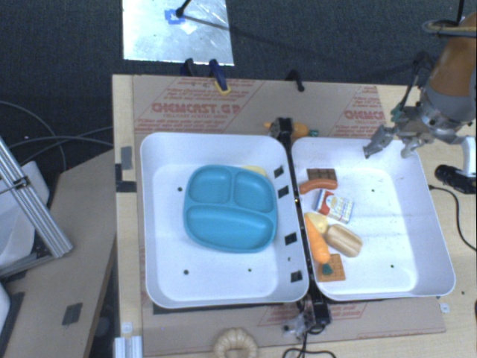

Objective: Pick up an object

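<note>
Nearest the camera, a pale braided ring (pixel 237 343) is lying at the bench's front edge, just outside the two shallow white plastic bins. In the right bin (pixel 395 222), five small toy foods are clustering against the left wall: a flat orange-brown square block (pixel 333 269) at the front, an orange toy carrot (pixel 318 245) lying with its long axis running front to back and leaning slightly toward the divider, a tan bread-roll shape (pixel 344 240) lying crosswise just beside it, a small white and red printed carton (pixel 335 205) sitting tilted behind those, and a brown chocolate-like bar (pixel 322 178) lying with its long axis left to right, farthest back. In the left bin (pixel 168 200), one blue plastic compartment plate (pixel 230 207) with three sections is resting flat, with a pale yellow piece (pixel 256 171) peeking out at its far edge. Farther back, the grey arm with its orange band (pixel 455 69) is reaching in from the right, its wrist hanging over the right bin's far right corner. The two-finger gripper (pixel 390 145) is pointing downward with its fingers spread apart, holding nothing, well apart from the foods.
</note>
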Motion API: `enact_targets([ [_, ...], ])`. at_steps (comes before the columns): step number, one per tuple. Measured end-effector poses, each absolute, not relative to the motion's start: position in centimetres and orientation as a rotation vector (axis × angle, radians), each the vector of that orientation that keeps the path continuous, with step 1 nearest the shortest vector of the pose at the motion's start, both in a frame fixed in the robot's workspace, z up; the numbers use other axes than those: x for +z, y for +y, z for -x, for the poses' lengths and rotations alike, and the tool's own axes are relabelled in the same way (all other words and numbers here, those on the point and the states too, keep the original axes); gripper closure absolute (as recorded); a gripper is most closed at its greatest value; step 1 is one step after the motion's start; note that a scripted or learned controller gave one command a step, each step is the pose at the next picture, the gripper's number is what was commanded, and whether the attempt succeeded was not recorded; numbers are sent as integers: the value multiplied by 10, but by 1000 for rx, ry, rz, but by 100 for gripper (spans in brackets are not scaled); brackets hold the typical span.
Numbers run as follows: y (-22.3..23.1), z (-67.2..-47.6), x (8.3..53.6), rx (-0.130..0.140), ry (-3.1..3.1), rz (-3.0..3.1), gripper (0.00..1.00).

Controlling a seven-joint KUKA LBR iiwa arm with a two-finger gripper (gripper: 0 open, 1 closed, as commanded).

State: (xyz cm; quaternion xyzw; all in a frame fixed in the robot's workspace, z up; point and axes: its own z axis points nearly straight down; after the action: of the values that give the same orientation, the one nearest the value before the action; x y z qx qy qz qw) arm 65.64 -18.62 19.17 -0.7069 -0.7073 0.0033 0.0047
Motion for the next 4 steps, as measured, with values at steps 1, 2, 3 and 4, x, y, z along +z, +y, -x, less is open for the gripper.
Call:
enact_targets([
  [1, -186, -660, 201, -2, -2227, 2219, 0],
  [2, -194, -655, 152, 2, -2222, 2220, 0],
  [3, -197, -658, 91, 2, -2226, 2217, 0],
  [4, -196, -659, 85, -2, -2228, 2218, 0],
])
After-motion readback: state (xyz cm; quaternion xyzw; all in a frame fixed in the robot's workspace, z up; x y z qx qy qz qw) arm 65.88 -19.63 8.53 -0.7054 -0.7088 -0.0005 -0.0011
